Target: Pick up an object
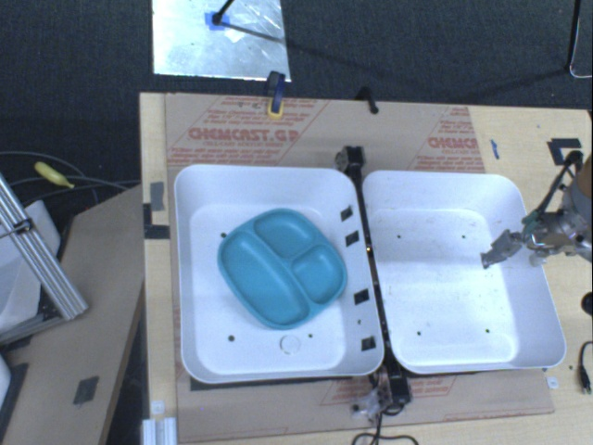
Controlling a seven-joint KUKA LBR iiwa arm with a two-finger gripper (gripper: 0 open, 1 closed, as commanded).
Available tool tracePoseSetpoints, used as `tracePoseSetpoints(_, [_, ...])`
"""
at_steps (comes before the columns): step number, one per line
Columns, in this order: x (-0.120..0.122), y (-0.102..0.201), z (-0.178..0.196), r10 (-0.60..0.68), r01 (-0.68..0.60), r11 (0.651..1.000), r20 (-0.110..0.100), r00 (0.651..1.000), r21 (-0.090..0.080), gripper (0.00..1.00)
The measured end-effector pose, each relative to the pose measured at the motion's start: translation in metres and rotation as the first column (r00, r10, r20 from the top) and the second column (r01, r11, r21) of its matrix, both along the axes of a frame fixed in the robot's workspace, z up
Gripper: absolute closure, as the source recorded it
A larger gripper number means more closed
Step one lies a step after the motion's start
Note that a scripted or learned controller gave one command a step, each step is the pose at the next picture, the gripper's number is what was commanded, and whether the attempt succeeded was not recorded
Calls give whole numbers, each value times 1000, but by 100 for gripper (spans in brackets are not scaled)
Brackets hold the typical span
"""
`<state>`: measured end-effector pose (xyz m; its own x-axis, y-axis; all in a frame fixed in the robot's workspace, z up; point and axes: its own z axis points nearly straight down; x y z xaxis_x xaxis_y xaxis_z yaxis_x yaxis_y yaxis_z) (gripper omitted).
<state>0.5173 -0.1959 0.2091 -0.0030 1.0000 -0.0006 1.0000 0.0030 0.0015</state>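
Now claw [491,256] low over right bin [445,193] near its right wall, finger state hard to tell, bare floor to its left, teal 3-compartment plate [281,267] well left, flat in left bin [199,248]

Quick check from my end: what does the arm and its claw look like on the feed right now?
At the view's right edge, the claw is a slim grey metal piece tapering to a point over the right bin. Behind it sits a bulkier grey wrist block, with thin dark cables running up from it.
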Motion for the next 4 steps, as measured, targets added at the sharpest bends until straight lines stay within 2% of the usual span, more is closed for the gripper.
tracePoseSetpoints(1, [-21,-11,-80,-4,4,1000,-7,1000,2,0])
tracePoseSetpoints(2, [41,68,-127,8,-8,1000,3,1000,1,0])
tracePoseSetpoints(3, [68,205,-18,16,-16,1000,13,1000,6,0])
tracePoseSetpoints(4, [27,249,63,7,-7,1000,6,1000,4,0])
